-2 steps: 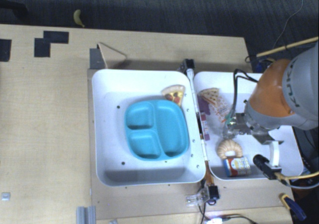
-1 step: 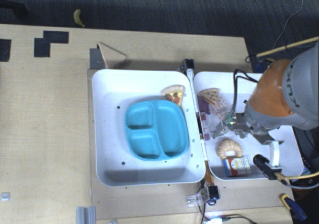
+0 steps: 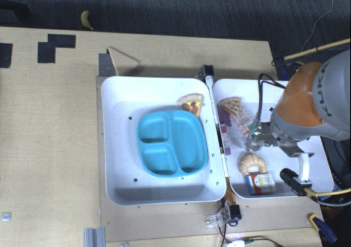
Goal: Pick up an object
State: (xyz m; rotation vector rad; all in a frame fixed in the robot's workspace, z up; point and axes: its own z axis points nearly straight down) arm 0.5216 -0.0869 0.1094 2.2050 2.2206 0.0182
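The gripper (image 3: 256, 137) is seen low inside the right bin (image 3: 323, 155), and whether it is released or clenched cannot be told, since it is masked by the wrist hardware above it; nothing is seen held by it. The coming move is judged to turn on the croissant (image 3: 252, 161), which lies just below the gripper in the camera view, very near it, with its long axis running roughly across the bin. A small can (image 3: 260, 183) is found just beyond the croissant, touching or nearly touching it. To the gripper's left and slightly up, a wrapped sandwich wedge (image 3: 231, 110) is lying, its long axis slanted along the bin's left wall. Further left, across the divide, a pizza slice (image 3: 191, 103) is propped in the upper corner of the left bin (image 3: 112, 147), beside a blue divided tray (image 3: 171, 142).

By count: one arm, two bins on the worktop (image 3: 49, 147), one croissant, one can, one sandwich wedge, one pizza slice, one tray
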